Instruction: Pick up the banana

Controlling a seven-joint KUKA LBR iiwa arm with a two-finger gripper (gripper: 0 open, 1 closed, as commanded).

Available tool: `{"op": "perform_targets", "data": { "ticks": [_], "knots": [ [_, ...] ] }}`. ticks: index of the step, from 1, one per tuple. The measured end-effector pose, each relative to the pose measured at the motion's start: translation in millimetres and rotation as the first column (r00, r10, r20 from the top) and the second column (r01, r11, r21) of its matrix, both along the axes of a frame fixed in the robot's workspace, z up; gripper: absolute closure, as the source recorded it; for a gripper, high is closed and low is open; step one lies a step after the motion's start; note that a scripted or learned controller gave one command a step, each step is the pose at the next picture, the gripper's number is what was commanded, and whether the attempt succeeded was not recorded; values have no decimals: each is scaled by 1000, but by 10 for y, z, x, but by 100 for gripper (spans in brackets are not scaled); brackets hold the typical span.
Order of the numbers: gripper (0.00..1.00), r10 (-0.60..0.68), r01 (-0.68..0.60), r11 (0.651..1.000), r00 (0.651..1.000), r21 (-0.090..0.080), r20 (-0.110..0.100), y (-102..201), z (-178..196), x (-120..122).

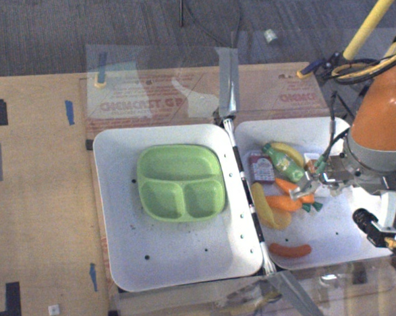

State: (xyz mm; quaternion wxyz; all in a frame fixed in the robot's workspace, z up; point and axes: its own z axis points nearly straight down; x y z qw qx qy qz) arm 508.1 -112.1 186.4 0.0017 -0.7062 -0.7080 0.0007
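The banana (290,153), yellow and curved, lies at the back of the right bin (339,242), partly behind a green bottle (284,163). A second long yellow piece (261,207) lies along that bin's left wall. My gripper (307,188) hangs low over the middle of the right bin, just in front of and to the right of the green bottle's near end, above the right end of an orange carrot (286,202). It sits a short way in front of the banana and does not touch it. The view shows nothing clearly held.
A purple packet (262,169) lies left of the bottle and a red sausage (290,251) near the right bin's front. The left bin (123,254) holds a green divided plate (181,183). A metal divider (245,198) separates the bins. Cables and a yellow pole stand at the back right.
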Motion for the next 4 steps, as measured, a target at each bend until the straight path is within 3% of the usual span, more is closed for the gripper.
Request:
{"op": "perform_targets", "data": {
  "ticks": [1, 2, 3, 4],
  "knots": [
    [0, -480, 480, 877, 877, -2, 2, -113, -256, 506],
    [0, -234, 234, 972, 972, -3, 3, -202, 621, 599],
    [0, -349, 349, 937, 937, -1, 8, -239, -581, 1164],
    [0, -503, 503, 864, 864, -1, 6, -298, -1002, 1473]
  ]
}}
